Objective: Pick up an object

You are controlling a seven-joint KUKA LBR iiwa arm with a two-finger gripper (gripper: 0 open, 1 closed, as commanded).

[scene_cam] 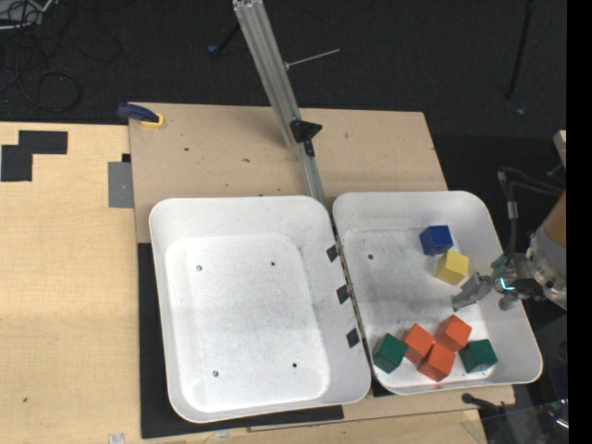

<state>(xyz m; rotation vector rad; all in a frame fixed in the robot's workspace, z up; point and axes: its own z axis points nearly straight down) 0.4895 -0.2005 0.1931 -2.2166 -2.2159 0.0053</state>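
Grey gripper beside yellow cube, right bin

Wooden bench bears two white bins: left bin, right bin, touching.

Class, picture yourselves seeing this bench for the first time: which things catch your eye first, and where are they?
The bright blocks in the right bin stand out: a blue block and a yellow block near the middle, with orange blocks and green blocks huddled at the near edge. The claw hangs beside the yellow block.
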